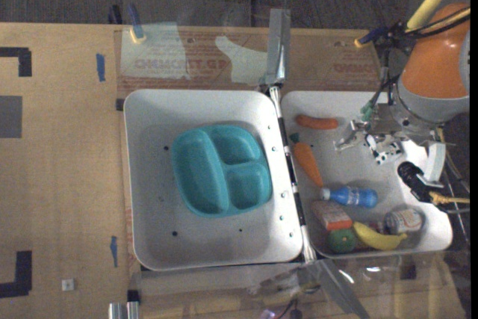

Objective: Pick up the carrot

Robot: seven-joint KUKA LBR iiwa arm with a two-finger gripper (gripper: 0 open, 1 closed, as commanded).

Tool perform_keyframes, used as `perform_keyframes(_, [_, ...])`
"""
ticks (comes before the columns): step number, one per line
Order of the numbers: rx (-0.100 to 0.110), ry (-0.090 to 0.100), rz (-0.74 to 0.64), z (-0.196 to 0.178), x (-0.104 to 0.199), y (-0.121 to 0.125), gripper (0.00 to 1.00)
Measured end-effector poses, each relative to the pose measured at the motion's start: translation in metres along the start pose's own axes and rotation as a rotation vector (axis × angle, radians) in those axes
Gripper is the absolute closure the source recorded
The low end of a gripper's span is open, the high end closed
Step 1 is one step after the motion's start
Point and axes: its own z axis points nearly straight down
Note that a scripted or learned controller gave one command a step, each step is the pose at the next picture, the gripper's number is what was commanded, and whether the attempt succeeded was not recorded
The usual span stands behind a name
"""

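Note:
The carrot is orange with a small green top. It lies slanted along the left wall of the right bin, close to the divider between the bins. My gripper hangs over the upper middle of that bin, to the right of the carrot and slightly farther back, a clear gap away from it. Nothing shows held in it. The grey arm with its orange band comes in from the upper right.
An orange-red sausage lies at the right bin's back, just behind the carrot. Toward the front are a blue bottle, a brown-red box, a green and red item, a banana and a small jar. The left bin holds a teal divided plate.

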Motion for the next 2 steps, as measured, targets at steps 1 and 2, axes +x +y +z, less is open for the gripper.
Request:
perform_keyframes(1, [-0.004,-0.002,-0.116,0.092,0.014,0.022,0.00])
perform_keyframes(2, [0.000,0.000,-0.092,0.088,0.015,-0.009,0.00])
